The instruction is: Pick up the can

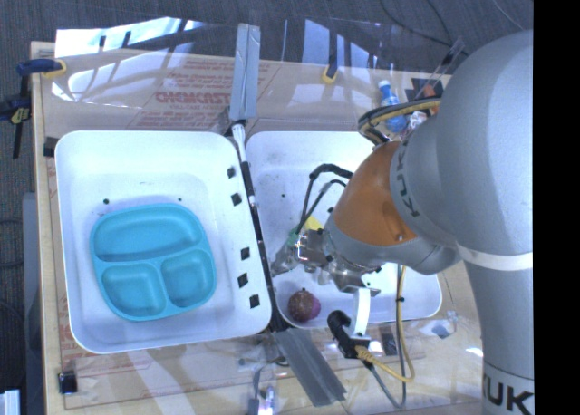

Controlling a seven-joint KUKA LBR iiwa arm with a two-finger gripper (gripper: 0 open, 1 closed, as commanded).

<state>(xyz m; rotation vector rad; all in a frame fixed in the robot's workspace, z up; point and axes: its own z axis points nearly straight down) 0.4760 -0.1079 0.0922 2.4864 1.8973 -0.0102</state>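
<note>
Two bins sit side by side. A small dark-red round thing [304, 304] lies in the right bin [276, 164], close to its near wall and near the corner by the divider. It's dull and blotchy, and I cannot tell if it is the can. The gripper [304, 255] hangs just above it in the view, apart from it; whether it is wide or narrow cannot be told. The arm [471, 159] covers the bin's right half, leaving bare floor at far left. The left bin [72, 159] holds a blue tray [152, 259] with white floor around it.
</note>
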